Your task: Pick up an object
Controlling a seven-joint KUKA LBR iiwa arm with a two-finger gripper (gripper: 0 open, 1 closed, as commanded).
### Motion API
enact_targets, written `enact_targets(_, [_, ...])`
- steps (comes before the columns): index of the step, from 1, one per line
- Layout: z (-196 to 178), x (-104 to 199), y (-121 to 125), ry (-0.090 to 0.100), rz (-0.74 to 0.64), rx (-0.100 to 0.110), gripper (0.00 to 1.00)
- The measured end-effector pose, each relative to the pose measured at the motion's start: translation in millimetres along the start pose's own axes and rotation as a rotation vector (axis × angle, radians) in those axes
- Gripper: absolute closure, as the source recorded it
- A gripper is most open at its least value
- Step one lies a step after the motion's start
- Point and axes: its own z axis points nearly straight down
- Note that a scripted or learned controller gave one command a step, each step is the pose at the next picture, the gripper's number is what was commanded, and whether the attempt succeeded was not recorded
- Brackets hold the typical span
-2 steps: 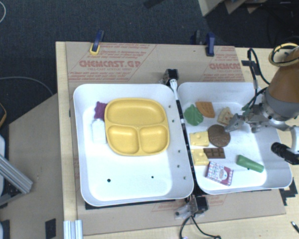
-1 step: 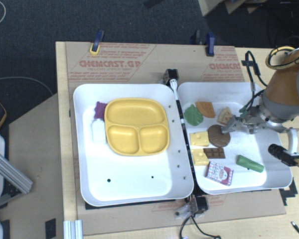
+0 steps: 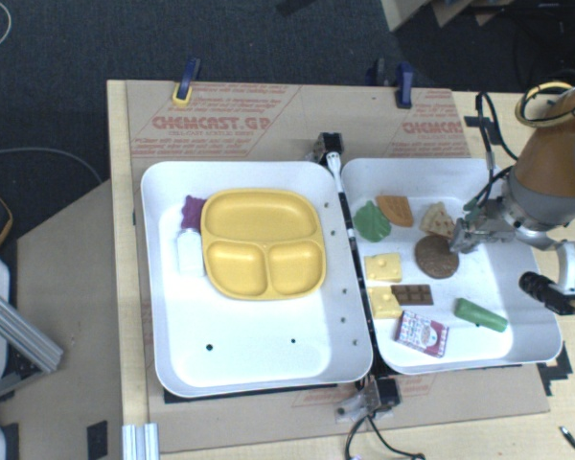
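1 brown round disc [image 3: 436, 257] in R bin | tool [image 3: 463, 235] touching its edge | grip state unclear

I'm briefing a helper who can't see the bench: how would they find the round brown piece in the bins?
Start at the right white bin, the one the arm reaches into. Near its middle, just left of the gripper, lies the round brown disc. It is the only dark round piece; the chocolate bar below it is rectangular, and the green piece to its left is lighter.
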Motion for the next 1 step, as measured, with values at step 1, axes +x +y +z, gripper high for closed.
enact_targets(1, [-44.4, -0.8, 6.6, -0.004, 0.000, 0.000, 1.00])
